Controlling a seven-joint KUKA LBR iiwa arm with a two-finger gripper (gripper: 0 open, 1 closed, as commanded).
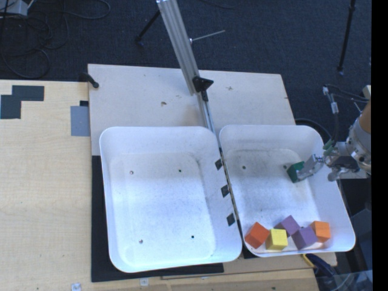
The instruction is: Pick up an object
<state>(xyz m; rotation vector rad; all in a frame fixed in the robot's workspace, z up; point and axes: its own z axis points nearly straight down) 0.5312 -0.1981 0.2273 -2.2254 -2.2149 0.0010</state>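
Observation:
A small green block [295, 172] is in the right bin [267, 144], near its right wall. My gripper [316, 165] reaches in over that wall from the right, and its tip is right against the green block. Whether the block is held or just touched cannot be told from this angle. Along the bin's front edge lie an orange cube [257, 234], a yellow cube [278, 239], two purple blocks [290, 224] [304, 238] and another orange cube [322, 230].
The left bin [159, 193] sits beside the right one, with black clips [223, 190] along the shared divider. A slanted aluminium rail [182, 47] rises behind the bins. Cables hang at the far right.

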